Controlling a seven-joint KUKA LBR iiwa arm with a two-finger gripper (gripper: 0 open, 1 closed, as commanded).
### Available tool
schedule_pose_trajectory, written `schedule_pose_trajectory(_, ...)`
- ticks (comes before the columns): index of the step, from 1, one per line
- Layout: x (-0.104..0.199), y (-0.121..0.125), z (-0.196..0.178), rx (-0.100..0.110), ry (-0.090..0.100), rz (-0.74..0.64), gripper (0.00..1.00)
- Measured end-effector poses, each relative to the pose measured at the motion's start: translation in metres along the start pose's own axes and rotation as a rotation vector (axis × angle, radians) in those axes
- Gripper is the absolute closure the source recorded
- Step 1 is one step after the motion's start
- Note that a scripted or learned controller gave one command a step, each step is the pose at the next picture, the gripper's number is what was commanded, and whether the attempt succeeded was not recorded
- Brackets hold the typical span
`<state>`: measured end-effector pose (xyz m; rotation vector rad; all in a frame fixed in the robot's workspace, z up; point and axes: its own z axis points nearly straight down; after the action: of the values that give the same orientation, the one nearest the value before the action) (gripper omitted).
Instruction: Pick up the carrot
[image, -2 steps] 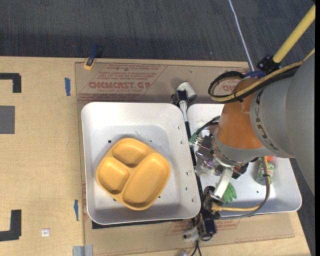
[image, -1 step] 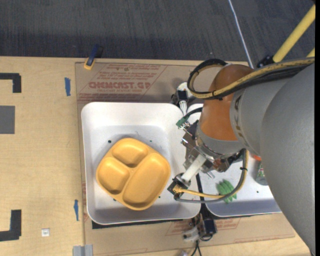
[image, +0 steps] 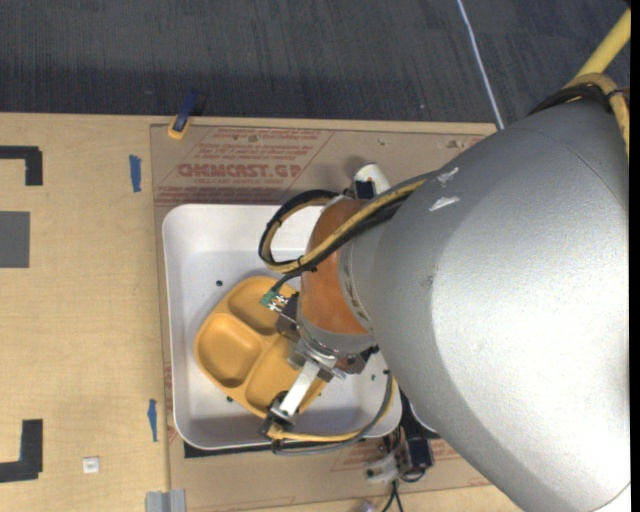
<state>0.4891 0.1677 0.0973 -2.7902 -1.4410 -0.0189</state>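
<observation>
My gripper (image: 298, 368) hangs low over the left white bin (image: 190, 250), near its front right part. It is right above a large yellow-orange lobed object (image: 232, 345) with shallow hollows, which lies in the middle of the bin. The grey arm and its orange band (image: 325, 285) cover the bin's right side and whatever lies beneath them. No orange carrot shape stands out from the yellow object in the bin's visible part.
The bulky grey arm body (image: 500, 320) hides the right half of the bench. A brown cardboard sheet (image: 240, 160) lies under the bin. Blue tape marks (image: 135, 172) and a small blue-yellow clip (image: 185, 115) sit on the bench to the left and rear.
</observation>
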Motion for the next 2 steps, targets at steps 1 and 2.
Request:
schedule_pose_trajectory(1,0.0492,-0.0171,0.0074,-0.01,-0.011,0.408,1.0)
schedule_pose_trajectory(2,0.0475,-0.0189,0.0091,-0.003,-0.019,0.41,0.0)
